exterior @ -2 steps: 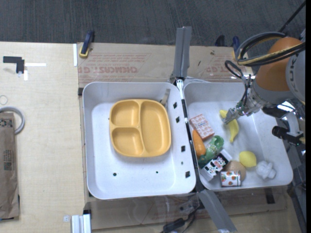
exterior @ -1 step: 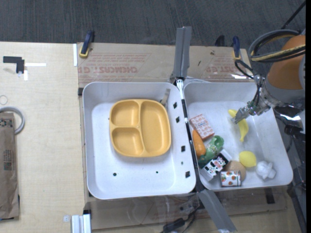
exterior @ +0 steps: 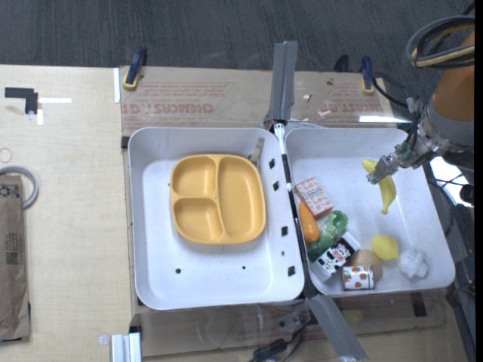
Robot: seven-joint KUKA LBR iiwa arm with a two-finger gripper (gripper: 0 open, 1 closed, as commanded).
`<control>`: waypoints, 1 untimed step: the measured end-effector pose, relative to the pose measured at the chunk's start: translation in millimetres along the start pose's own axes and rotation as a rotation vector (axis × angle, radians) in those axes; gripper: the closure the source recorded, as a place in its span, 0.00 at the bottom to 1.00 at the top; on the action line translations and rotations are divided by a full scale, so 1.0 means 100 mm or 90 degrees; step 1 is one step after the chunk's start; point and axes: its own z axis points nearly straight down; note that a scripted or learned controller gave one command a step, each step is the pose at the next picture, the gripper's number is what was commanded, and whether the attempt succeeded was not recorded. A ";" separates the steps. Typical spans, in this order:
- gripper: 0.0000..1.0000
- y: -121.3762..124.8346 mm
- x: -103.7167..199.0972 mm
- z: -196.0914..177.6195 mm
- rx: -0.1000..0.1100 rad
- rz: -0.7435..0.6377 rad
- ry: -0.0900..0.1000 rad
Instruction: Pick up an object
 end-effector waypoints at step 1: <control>1.00 -0.19 0.03 -0.72 0.001 0.129 0.000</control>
